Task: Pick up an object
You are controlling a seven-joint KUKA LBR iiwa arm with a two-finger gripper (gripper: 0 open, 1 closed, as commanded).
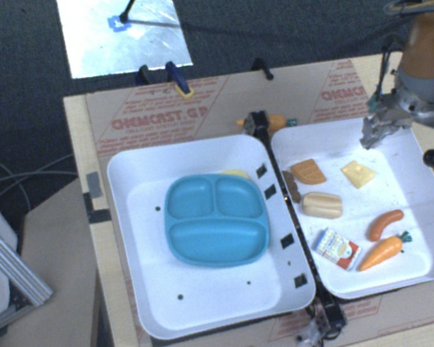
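The arm [428,48] is cut off by the right edge. The hand [377,130] is too small and blurred to read. A yellow thing [236,173] is partly hidden behind the blue plate [217,218].

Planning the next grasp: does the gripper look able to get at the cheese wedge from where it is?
Probably yes. The gripper hovers just up-right of the cheese wedge, which lies apart from the other food, with bare bin floor around it.

The bench [156,109], topped with printed cardboard, carries two white bins [139,224] touching side by side.
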